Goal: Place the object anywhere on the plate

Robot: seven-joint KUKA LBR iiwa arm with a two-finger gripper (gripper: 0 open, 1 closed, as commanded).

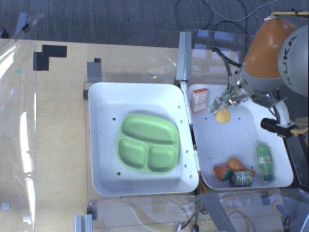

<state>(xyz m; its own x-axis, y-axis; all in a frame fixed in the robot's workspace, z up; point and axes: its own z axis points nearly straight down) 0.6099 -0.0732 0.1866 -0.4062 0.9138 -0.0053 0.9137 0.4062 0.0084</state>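
A green plate (147, 143) with three compartments lies in the left white bin (104, 178). The right bin (277, 178) holds the loose objects. My gripper (221, 104) hangs over the far left part of the right bin, reaching in from the right. A small yellow lumpy object (222, 116) lies right under it, touching or nearly touching it; I cannot tell which. A small red-and-white box (199, 100) stands just left of the gripper, by the bin's far rim.
A green bottle (263, 162), a dark green can (241, 178), an orange piece (235, 164) and a red-orange piece (220, 172) sit along the near side of the right bin. The rims between the two bins run close to the gripper's left. Cables loop behind the bench.
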